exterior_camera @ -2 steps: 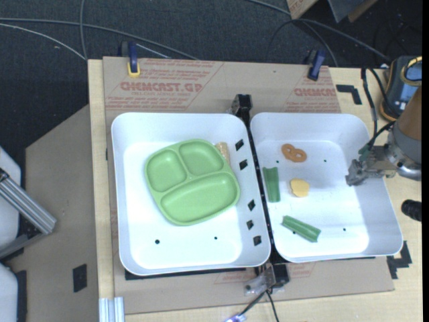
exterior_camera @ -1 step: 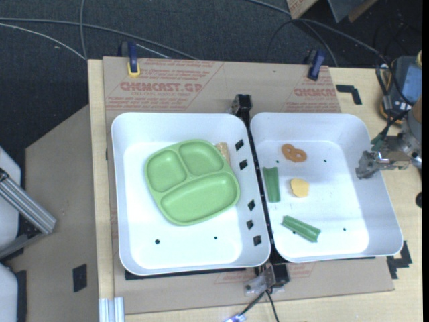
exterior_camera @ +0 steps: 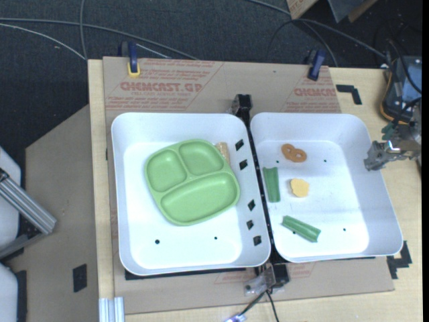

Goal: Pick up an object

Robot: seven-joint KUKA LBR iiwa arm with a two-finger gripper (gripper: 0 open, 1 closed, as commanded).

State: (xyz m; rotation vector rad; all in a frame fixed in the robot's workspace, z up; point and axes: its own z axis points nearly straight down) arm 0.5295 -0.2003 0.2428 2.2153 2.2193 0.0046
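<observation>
Pincer [exterior_camera: 383,154] parked outside right bin [exterior_camera: 375,200] rim, state cannot tell | pretzel [exterior_camera: 293,153], cheese [exterior_camera: 299,188], two green sticks [exterior_camera: 271,184] inside bin, unobstructed for picking

One fixed camera is looking down at a slant from above the counter [exterior_camera: 201,79] (far enough back), taking in both white bins [exterior_camera: 127,180] side by side.

A robot lab: two white bins [exterior_camera: 322,123] clamped onto a cardboard-covered worktop [exterior_camera: 201,79], loose cables [exterior_camera: 80,25] trailing over dark carpet [exterior_camera: 40,79], aluminium framing [exterior_camera: 23,203] alongside.
</observation>
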